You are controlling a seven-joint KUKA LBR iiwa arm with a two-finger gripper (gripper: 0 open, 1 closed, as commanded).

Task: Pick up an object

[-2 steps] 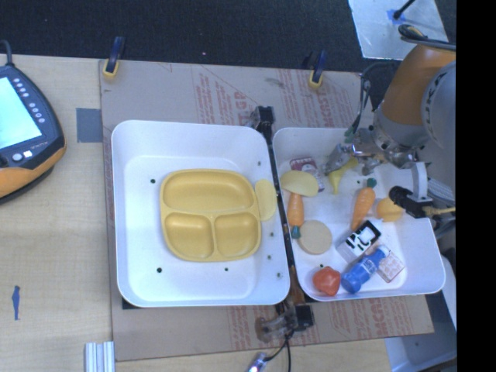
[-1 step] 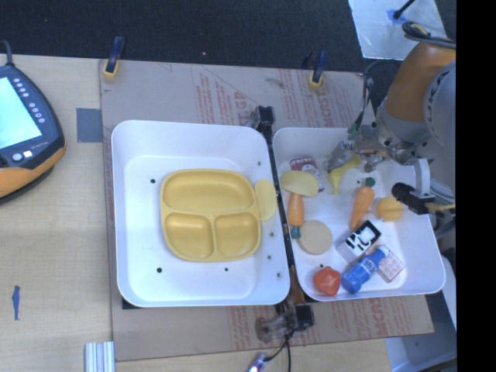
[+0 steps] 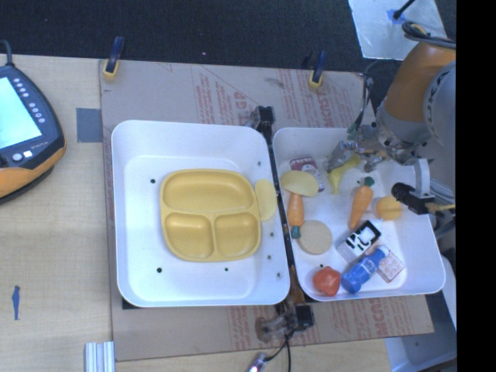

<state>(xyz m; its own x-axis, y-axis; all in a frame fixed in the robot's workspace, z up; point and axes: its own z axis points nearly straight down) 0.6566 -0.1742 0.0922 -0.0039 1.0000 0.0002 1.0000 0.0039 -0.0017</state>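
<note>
On the far left of the bench a handheld control pendant (image 3: 22, 134) with an orange rim lies on the wood, and a grey tape patch (image 3: 89, 125) sits between it and the left bin (image 3: 128, 208). That bin holds a yellow divided tray (image 3: 209, 213) with three compartments, lying flat near its middle. Across the shared rim, the right bin (image 3: 422, 273) carries the loose pieces: a pale yellow flat piece (image 3: 299, 182) near the divider, a small carrot (image 3: 295, 209) just below it, a round beige disc (image 3: 315, 236) touching the carrot's lower end, and a red piece (image 3: 326, 280) at the front edge beside a blue bottle-shaped toy (image 3: 360, 272). A black-and-white box (image 3: 359, 239) lies just above the bottle, a second, larger carrot (image 3: 359, 202) slants above that, and a small orange block (image 3: 389, 208) rests to its right. At the bin's back, the gripper (image 3: 350, 155) hangs low over a yellow banana-like piece (image 3: 338, 174), with metal parts right above it; whether its fingers are spread or closed cannot be told, and nothing is seen held between them. The grey arm (image 3: 422, 91) with its orange band enters from the right.
</note>
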